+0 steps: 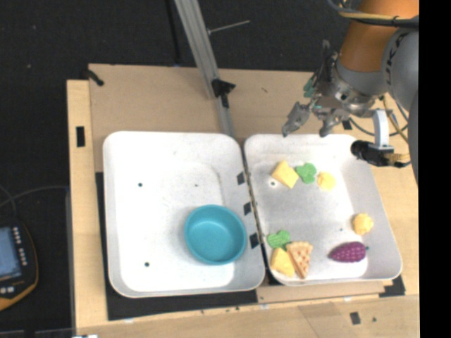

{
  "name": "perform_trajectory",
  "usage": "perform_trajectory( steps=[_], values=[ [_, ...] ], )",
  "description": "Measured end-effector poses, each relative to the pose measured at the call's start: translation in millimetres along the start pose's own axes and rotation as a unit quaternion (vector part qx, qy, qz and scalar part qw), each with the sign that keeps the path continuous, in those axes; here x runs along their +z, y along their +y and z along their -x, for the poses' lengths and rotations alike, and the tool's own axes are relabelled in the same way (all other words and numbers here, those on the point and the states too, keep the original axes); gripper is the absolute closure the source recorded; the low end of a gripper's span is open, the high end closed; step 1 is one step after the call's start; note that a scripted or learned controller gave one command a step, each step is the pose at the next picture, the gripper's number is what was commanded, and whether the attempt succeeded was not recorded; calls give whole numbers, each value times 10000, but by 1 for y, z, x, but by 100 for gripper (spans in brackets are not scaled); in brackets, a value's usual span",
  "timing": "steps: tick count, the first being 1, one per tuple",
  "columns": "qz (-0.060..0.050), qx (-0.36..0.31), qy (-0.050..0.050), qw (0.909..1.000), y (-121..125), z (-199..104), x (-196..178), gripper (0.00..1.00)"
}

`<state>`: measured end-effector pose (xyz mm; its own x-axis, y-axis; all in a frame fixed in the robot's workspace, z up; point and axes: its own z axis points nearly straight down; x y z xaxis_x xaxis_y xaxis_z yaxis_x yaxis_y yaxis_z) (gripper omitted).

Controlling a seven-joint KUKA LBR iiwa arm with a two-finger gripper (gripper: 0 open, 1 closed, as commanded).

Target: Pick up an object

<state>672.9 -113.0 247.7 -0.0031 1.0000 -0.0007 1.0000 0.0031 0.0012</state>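
Note:
My gripper [307,125] hangs open above the far rim of the right bin [373,189], with nothing between its fingers. Just in front of it in that bin lie a yellow cheese wedge [285,174], a small green piece [306,172] and a small yellow piece [325,182]. Further forward are an orange-yellow fruit [363,223], a purple grape bunch [348,252], a waffle-patterned wedge [301,258], a yellow piece [282,262] and a green leafy piece [279,239]. A teal bowl [215,234] sits in the left bin [141,167].
A grey metal pole [201,48] slants down from the top to the gap between the bins. The wooden bench [155,97] surrounds both bins. A handheld controller [14,255] lies at the far left, off the bench.

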Motion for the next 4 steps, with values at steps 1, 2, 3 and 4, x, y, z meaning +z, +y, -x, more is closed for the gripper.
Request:
perform_trajectory(
  steps=[1, 2, 3, 4],
  values=[
    [-2, -1, -4, 10000, 0, 0, 0, 0],
    [-8, -5, -8, 10000, 5, -1, 58, 0],
    [-27, 21, -11, 10000, -1, 10, 114, 0],
    [0, 23, -15, 10000, -1, 12, 147, 0]
  ],
)
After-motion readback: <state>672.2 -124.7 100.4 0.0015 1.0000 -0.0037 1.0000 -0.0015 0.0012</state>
